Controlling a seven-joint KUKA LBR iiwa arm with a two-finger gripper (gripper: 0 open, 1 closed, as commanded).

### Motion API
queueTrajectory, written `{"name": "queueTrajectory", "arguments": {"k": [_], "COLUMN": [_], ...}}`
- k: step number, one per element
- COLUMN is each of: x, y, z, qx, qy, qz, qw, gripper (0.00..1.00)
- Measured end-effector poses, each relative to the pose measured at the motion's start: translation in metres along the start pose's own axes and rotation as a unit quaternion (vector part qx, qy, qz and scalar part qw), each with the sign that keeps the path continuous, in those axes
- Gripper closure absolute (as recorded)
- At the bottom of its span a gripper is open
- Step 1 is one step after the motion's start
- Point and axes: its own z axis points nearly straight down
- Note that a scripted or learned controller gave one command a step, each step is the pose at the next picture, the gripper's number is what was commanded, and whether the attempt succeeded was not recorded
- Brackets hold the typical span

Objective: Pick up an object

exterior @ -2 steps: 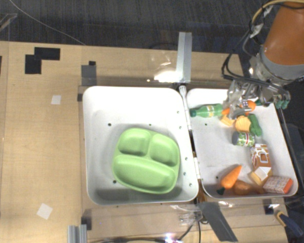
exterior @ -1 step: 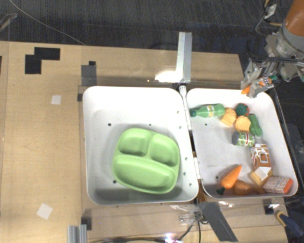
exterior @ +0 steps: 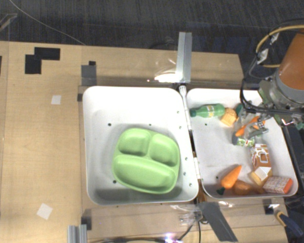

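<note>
The bench [exterior: 35, 151] carries two white bins side by side. The left bin [exterior: 99, 105] holds a green divided plate [exterior: 147, 160]. The right bin [exterior: 213, 151] holds a scatter of small toy food. The arm [exterior: 296, 67] reaches in over that bin's far right corner, and its gripper [exterior: 252, 127] hangs low among the pieces there; whether it is apart or together I cannot tell.

Nearest to it is a small orange piece [exterior: 229, 117], just to its left. A green bottle [exterior: 209, 110] lies further left, its long axis running across the bin. A carrot [exterior: 232, 176] lies slantwise toward the near edge, well apart from the gripper, beside a small carton [exterior: 261, 157] and a red box [exterior: 277, 184].
</note>
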Motion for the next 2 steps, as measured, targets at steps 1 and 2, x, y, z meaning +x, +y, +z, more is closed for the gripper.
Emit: {"name": "queueTrajectory", "arguments": {"k": [1,2], "x": [-0.004,-0.022], "y": [0.000,0.080], "z": [-0.014,-0.020], "qx": [0.003,0.000], "qy": [-0.006,-0.002], "qz": [-0.001,0.021], "qw": [1.0000,0.9998], "gripper": [1.00,1.00]}}
